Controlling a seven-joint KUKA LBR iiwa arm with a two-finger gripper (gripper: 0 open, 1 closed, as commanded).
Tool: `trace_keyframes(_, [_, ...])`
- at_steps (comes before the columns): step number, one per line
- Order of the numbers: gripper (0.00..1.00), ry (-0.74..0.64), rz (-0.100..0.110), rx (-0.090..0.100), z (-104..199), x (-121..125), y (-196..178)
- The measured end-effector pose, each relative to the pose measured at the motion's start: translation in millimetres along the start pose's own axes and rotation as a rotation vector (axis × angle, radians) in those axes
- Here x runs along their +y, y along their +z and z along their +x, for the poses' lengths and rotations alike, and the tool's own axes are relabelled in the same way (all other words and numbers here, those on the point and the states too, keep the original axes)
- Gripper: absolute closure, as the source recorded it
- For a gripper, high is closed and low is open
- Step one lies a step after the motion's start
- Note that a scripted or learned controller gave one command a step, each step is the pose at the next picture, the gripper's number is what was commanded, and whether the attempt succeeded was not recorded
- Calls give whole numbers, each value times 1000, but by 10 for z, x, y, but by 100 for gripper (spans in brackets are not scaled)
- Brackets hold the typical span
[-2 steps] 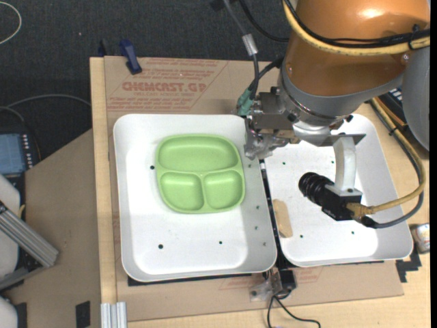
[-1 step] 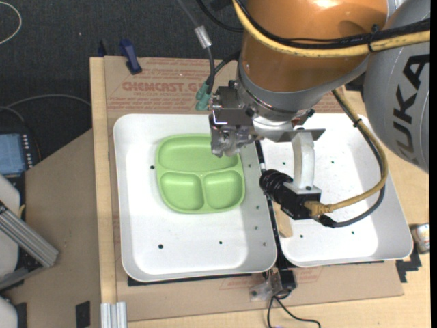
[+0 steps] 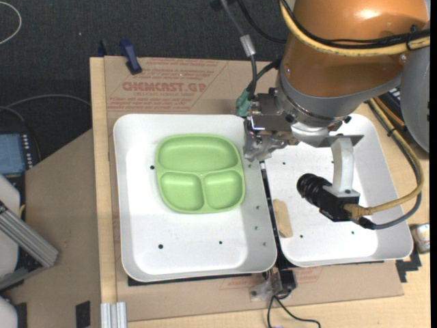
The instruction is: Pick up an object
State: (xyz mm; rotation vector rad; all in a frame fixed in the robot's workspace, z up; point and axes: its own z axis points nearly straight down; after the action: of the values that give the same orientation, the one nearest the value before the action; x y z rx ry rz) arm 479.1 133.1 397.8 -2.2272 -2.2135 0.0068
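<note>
Camera view: the arm (image 3: 355, 39) reaches in from the right and hangs low over the seam between the two white bins, its orange band and grey wrist covering much of the right bin (image 3: 382, 244). The gripper (image 3: 258, 142) sits at the top of that seam, just beside the upper right corner of the green divided plate (image 3: 201, 173), which lies flat in the left bin (image 3: 184, 251). The plate rests on the bin floor and nothing is seen lifted, so by my reading the pick is not yet made — the grasp and the raise are both left to do. A small tan, flat piece (image 3: 283, 219) lies along the left edge of the right bin, apart from the gripper.

Hard to read: the fingertips merge with the bracket and cabling around them, so whether the pincer is apart or together I cannot tell. The arm hides the right bin's upper part — whatever lies there is unknown.
</note>
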Motion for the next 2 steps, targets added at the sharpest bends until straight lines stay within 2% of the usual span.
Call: trace_keyframes(2, [100,-7,-6,2,39,7,-213])
